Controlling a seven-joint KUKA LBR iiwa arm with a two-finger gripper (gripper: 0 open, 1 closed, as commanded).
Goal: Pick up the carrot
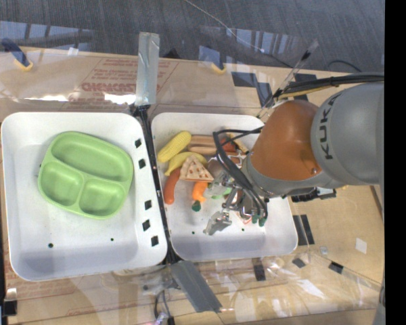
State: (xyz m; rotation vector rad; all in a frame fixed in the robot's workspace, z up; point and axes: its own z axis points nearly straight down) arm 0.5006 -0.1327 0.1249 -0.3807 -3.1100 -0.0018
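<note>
Your gripper (pixel 223 212) hung just right of the carrot (pixel 199 193) in the right bin (pixel 277 239), presumably lining up; I couldn't tell its jaws' state.

My arm (pixel 325 147) is reaching in from the right over the right bin (pixel 277 239), where the carrot (pixel 199 193) is lying just left of my gripper (pixel 224 217) (a tray (pixel 86 175) is sitting in the left bin (pixel 27 249)).
</note>
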